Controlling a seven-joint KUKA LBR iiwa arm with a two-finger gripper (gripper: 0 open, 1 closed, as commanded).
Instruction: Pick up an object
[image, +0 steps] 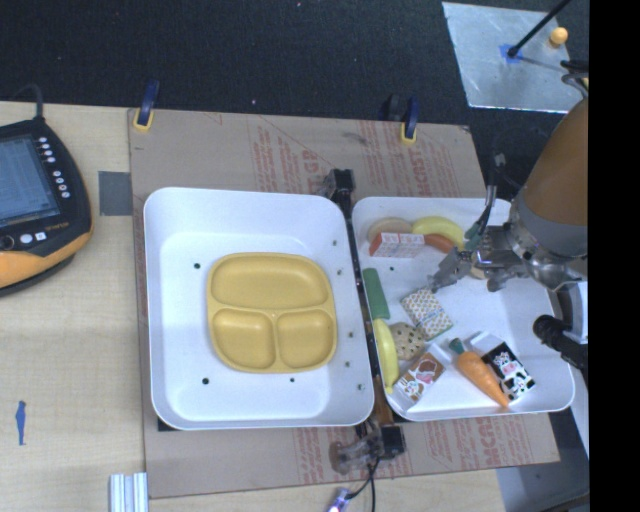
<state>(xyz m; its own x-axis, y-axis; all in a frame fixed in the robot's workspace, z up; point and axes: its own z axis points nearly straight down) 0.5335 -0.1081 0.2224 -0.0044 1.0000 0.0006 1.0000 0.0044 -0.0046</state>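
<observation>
nearest the lens, an orange carrot (478, 374) lies in the right bin (545, 405) among a jumble of small toys, any one ready for picking. above them the claw (462, 262) hangs spread open with nothing between its prongs, likely poised to drop onto the checkered packet (428, 311) just below.

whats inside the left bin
The left bin holds one thing: a yellow plate with three compartments, lying flat near its middle. Small dark holes dot the white floor around it. The floor under the plate is covered, so I cannot tell what is there.
</observation>
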